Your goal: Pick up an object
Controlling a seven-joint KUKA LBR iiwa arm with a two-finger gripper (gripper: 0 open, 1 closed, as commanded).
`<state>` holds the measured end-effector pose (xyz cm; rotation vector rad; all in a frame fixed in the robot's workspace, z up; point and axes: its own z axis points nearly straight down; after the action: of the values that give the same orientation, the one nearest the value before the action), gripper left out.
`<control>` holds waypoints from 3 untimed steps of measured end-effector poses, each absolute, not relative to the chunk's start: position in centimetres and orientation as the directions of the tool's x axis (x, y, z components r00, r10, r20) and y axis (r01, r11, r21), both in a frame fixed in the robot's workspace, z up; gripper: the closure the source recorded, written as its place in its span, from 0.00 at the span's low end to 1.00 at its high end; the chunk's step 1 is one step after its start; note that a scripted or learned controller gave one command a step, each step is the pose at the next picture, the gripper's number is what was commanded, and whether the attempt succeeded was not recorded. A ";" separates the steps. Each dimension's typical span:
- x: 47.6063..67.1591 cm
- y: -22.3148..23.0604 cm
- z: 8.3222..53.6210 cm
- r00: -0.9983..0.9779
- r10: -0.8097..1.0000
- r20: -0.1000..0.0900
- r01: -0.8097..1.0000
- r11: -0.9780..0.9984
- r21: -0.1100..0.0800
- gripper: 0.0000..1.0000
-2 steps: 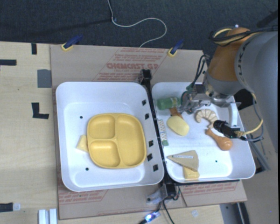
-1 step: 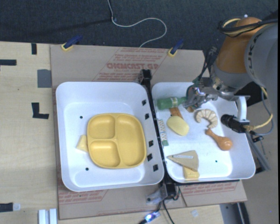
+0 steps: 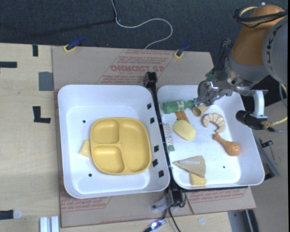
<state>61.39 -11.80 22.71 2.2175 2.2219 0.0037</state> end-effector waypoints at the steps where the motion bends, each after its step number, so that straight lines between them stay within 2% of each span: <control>1: 60.0 -7.4 21.6 -0.004 1.000 0.001 1.000 0.004 -0.003 1.00; 3: 59.9 -8.7 21.6 -0.001 1.000 0.000 1.000 0.001 -0.001 1.00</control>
<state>59.93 -8.73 21.63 2.2208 2.2234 -0.0018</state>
